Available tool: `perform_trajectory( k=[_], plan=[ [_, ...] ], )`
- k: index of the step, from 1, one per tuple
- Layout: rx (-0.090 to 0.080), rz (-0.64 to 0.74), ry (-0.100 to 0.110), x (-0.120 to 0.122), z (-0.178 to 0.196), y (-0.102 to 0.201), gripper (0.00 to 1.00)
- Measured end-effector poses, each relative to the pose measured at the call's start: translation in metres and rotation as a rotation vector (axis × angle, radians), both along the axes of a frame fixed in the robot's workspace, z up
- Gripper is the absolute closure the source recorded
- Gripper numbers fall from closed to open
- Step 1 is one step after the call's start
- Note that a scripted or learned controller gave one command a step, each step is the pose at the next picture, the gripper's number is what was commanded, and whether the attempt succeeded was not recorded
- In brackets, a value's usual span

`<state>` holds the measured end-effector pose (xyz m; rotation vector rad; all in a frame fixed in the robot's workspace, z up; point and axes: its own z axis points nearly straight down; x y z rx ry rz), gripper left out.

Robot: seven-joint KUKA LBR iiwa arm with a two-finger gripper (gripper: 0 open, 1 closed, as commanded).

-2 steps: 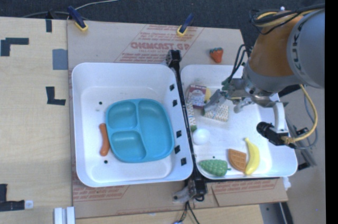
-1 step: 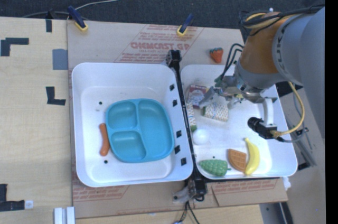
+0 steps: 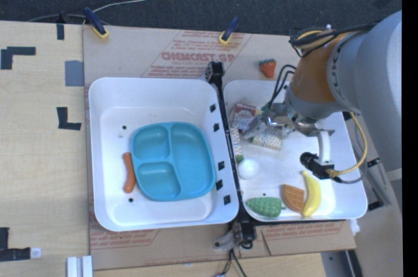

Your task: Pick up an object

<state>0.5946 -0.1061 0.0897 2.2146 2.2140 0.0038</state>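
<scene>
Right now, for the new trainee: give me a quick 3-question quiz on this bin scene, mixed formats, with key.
1. True or false: the blue divided plate lies in the right bin.
2. Multiple choice: what lies against the left side of the plate? A) the banana B) the orange hot dog C) the white ball
3. Fill in: the strawberry sits outside both bins, on the ____.

Key
1. False; it lies in the left bin.
2. B.
3. Cardboard, beyond the right bin's far edge.
</scene>
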Motion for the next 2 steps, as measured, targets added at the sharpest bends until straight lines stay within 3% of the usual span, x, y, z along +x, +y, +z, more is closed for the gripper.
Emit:
perform_trajectory(
  k=[1,2],
  plan=[
    [-0.004,0.001,-0.014,-0.006,0.002,0.004,0.0],
    [0.004,-0.002,0.011,-0.069,0.002,-0.066,0.0]
  ],
)
